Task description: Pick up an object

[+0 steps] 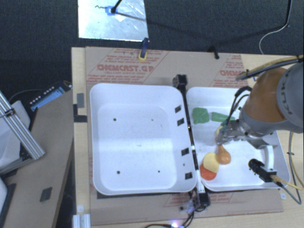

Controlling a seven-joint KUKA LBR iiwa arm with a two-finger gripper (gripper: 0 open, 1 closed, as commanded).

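1. Left bin [137, 141] is sitting bare white, four small dark dots on its floor. Nothing to grab there.
2. Divider between the bins is carrying black clips [183, 122] along its edge.
3. Right bin [209, 95] is holding everything: a green flat piece [200, 115] near the top left, a second green piece [219, 117] just beside it, partly under the arm.
4. Lower down, a yellow-and-red rounded object [209, 166] is lying near the divider, at the bin's front edge. It's looking like toy fruit: probably light, smooth, a bit slippery, and likely to roll if nudged off-centre.
5. An orange pear-shaped object [223, 155] is lying just beside it, narrow end pointing up toward the gripper [222, 136]. Likely light, rigid plastic. The neck is the easier pinch; the fat end is likelier to squirt out.
6. Gripper is hovering right at the orange object's narrow end, apparently touching or nearly so. Can't tell whether it's spread or closed, so I'm not calling this a grasp.
7. Arm is reaching in from the right, orange band [266, 99] above the wrist.
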